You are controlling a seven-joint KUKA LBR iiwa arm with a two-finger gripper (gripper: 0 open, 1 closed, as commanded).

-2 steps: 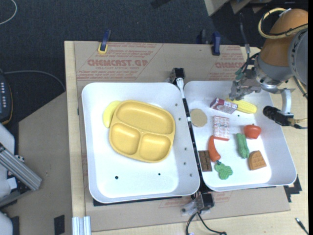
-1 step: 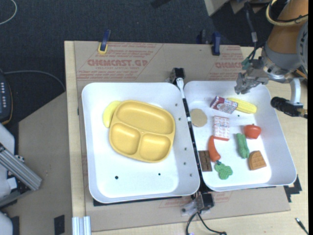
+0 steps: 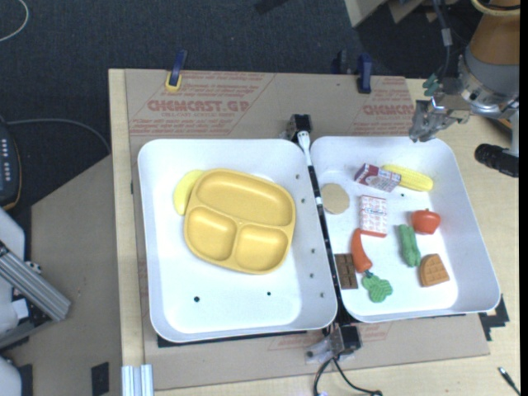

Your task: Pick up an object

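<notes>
Overhead, the claw hangs at the right bin's far edge; its state I cannot tell.
Likely light and stiff, the corn cob near that edge suits a mid-length grip.

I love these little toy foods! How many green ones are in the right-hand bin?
2. A long green piece lies toward the bin's right side, just below the red tomato. A bushy green piece sits near the front edge, beside the brown bar. None seems hidden.

The brown board under the bins reads "CHEMCAST GP" (in red, repeated).
</notes>
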